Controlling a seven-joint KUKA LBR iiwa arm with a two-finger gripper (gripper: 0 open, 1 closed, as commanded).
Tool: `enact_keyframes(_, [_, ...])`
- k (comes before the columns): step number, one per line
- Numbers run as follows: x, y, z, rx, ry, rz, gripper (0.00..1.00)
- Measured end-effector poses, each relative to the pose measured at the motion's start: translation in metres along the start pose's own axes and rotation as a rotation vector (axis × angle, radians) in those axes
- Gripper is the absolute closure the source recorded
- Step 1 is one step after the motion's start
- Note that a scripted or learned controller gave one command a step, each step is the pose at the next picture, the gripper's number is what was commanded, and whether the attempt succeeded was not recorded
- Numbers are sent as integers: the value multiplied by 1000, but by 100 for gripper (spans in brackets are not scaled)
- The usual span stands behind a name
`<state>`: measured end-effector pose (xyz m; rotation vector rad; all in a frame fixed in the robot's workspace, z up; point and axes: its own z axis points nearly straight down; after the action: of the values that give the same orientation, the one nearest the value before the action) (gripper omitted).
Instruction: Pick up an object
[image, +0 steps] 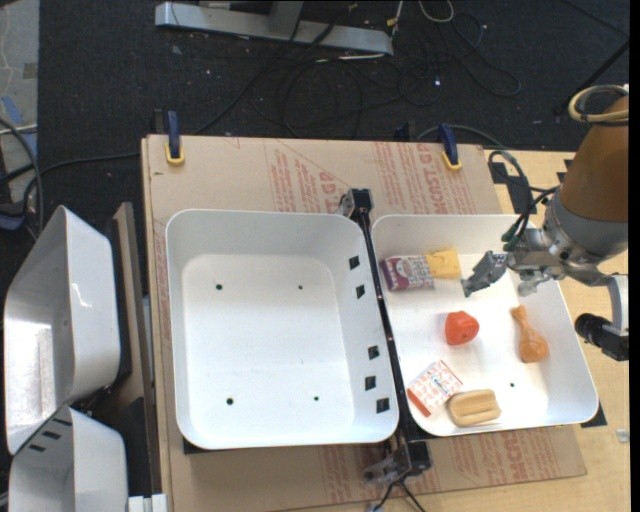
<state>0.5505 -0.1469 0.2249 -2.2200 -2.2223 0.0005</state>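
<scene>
Your claw (506, 275) hangs over the right white plastic bin (570, 400), fingers spread wide, gripping nothing. Beneath and around it, five items: one purple-and-white packet (408, 272), one yellow block (444, 264), one red round object (461, 327), one orange drumstick-shaped toy (529, 336), one tan bread-shaped piece (473, 407) beside a red-and-white card (434, 385). The left white bin (190, 300) adjoins. Both sit on the cardboard-topped table (300, 170); dark carpet (100, 70) with cables lies beyond. The arm is cut off at the frame's edge.
</scene>
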Motion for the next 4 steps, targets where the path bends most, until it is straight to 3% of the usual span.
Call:
enact_keyframes(1, [6,-21,118,11,3,3,0])
enact_keyframes(2, [5,-17,101,-1,0,4,100])
enact_keyframes(3, [5,-17,102,-1,0,5,0])
enact_keyframes(4, [-16,24,134,-3,-1,-2,0])
